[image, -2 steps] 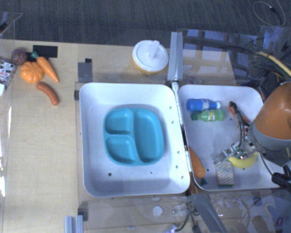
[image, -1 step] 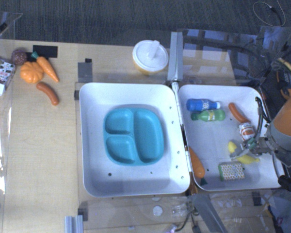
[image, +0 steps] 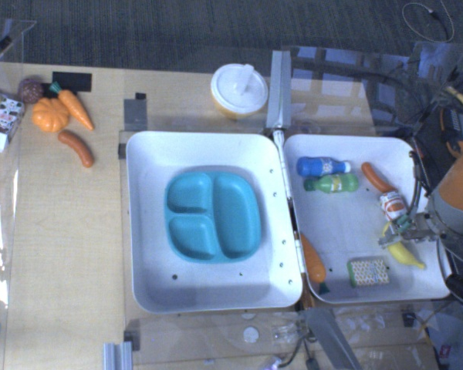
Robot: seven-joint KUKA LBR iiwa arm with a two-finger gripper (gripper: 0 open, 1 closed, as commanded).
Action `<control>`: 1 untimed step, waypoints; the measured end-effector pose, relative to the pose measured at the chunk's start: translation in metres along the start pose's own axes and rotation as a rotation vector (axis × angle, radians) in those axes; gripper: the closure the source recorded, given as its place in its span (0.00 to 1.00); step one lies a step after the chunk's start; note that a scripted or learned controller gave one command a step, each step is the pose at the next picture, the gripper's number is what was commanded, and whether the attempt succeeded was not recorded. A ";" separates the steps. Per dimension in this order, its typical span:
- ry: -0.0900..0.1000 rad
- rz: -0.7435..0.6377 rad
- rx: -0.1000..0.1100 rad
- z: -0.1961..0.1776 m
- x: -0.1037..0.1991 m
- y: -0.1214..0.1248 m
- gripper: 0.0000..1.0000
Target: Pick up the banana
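The yellow banana (image: 407,255) lies in the right bin (image: 336,230), close to its right wall and just below a small can (image: 393,204). My gripper (image: 400,234) reaches in from the right and sits right over the banana's upper end, hiding part of it. A bit of yellow shows on the gripper's left side, and the rest of the banana sticks out below it toward the right.
The right bin also holds a blue bottle (image: 322,166), a green bottle (image: 332,183), a sausage (image: 376,177), a sponge (image: 368,271) and a carrot (image: 315,262). The left bin (image: 147,222) holds a blue divided plate (image: 213,215). A white lidded cup (image: 239,89) and toy vegetables (image: 62,114) stand on the bench.
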State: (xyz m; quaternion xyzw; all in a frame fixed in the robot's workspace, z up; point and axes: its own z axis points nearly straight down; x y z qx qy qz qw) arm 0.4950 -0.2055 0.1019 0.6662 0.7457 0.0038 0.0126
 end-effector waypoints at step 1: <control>0.016 -0.369 0.016 -0.079 0.065 0.043 1.00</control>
